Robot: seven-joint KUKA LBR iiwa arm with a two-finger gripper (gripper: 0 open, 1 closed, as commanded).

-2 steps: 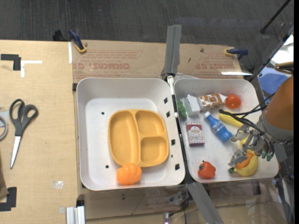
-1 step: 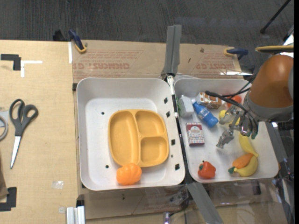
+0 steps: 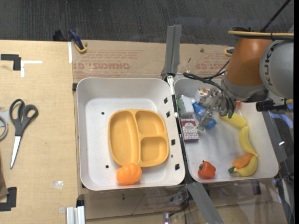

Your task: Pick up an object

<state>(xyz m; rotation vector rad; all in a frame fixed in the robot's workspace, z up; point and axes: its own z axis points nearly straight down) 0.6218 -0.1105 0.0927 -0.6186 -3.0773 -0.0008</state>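
Note:
My gripper [image 3: 207, 112] hangs low over the upper left part of the right bin [image 3: 219, 146], below the orange wrist band. Right under it lies a blue object [image 3: 199, 111], partly hidden by the gripper. Beside that, to the left, a small red and white box [image 3: 188, 129] rests against the bin's left wall. A pale object [image 3: 185, 104] lies above the box. A red pepper [image 3: 206, 170] sits near the front edge. Yellow bananas [image 3: 245, 141] curve down the right side, with an orange piece [image 3: 242, 160] at their lower end.
The left bin [image 3: 91, 134] holds a yellow divided plate [image 3: 138, 136] and an orange fruit [image 3: 128, 174] at its front. Scissors [image 3: 19, 120] lie on the wooden bench at the far left. A grey divider [image 3: 173, 50] stands behind the bins.

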